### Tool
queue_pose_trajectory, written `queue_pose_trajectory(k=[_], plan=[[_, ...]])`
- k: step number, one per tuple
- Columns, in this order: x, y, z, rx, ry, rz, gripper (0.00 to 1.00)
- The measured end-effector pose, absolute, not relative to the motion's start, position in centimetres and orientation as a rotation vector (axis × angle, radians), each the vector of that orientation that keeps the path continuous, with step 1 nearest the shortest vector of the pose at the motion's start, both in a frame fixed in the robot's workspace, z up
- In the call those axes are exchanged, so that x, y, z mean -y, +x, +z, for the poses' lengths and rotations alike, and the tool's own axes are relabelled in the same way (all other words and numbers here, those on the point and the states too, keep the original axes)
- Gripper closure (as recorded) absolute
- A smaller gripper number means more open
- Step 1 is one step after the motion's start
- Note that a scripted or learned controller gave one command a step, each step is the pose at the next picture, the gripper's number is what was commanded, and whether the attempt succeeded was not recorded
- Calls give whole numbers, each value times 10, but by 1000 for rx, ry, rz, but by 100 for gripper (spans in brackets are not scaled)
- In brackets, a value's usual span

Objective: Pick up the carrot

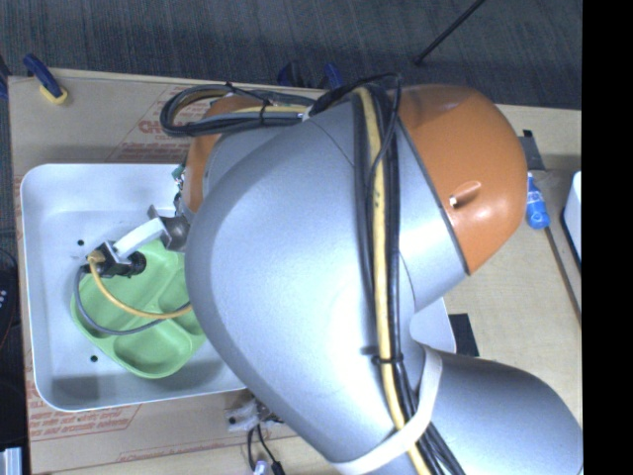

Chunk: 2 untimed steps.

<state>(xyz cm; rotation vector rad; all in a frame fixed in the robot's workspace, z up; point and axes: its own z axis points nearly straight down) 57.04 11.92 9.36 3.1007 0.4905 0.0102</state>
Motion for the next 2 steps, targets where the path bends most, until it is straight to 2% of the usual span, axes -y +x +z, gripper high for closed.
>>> queue_pose_trajectory(k=[1,2], plan=[[-91,557,138,-862,3030,-6,0],[-163,544,98,-479,3106,-5,0]])
